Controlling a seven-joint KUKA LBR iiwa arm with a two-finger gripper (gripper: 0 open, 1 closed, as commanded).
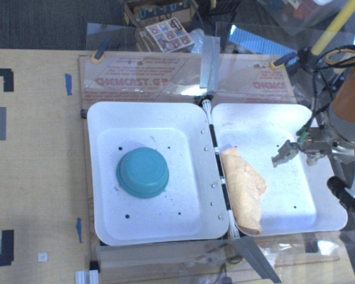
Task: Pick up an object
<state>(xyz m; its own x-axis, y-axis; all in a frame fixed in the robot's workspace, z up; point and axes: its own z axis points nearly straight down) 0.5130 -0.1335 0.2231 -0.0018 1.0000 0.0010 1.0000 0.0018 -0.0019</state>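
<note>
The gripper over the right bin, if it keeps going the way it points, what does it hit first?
Probably the tan cloth. The gripper points left and down over the right bin, toward it; depth is unclear, so it might meet the bin floor first.

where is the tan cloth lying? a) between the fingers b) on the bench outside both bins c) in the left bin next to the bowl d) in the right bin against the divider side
d: the tan cloth lies in the right bin along its left edge, while the blue bowl sits alone in the left bin and the gripper is apart from the cloth.
</note>
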